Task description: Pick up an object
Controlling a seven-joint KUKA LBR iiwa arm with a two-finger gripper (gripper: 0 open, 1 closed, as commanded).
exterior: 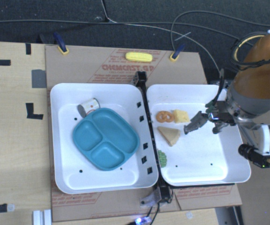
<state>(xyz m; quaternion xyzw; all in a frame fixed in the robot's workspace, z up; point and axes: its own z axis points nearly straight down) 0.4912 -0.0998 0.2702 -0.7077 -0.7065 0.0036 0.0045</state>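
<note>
Cheese wedge point(170, 135), pale yellow, triangular

A brown cardboard sheet point(125, 67) with red print covers the pale wooden bench point(13, 139), held at twelve o'clock by two blue-and-yellow clamps point(61, 44). Beyond it, dark carpet point(139, 6) fills the top, crossed by thin cables point(125, 22). Black tape marks point(32, 110) dot the bench toward nine o'clock.
</note>
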